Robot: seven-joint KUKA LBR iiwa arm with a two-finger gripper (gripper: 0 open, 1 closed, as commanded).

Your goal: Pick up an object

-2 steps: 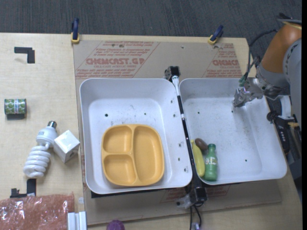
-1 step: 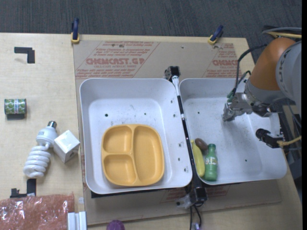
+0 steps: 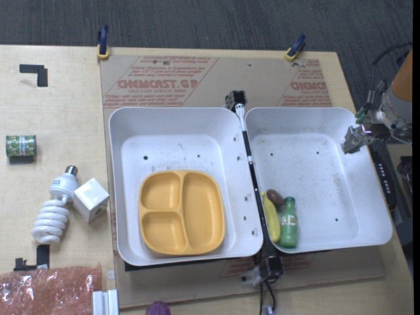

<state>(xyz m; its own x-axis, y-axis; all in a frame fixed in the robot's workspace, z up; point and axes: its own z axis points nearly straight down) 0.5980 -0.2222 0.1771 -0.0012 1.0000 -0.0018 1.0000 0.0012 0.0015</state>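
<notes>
Presently the green bottle [image 3: 288, 224] lies in the right bin [image 3: 367, 231], at its lower-left corner, well apart from the claw [image 3: 353, 140] and below-left of it. 1 banana [image 3: 271, 218] touches the bottle's left side. Claw hangs over the bin's upper-right rim; its state cannot be told. The yellow tray [image 3: 182, 212] sits in the left bin [image 3: 125, 176], farther left.

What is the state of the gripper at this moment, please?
Gripper: above the right bin's right rim; whether it is open or closed cannot be told, and nothing is seen in it.
</notes>
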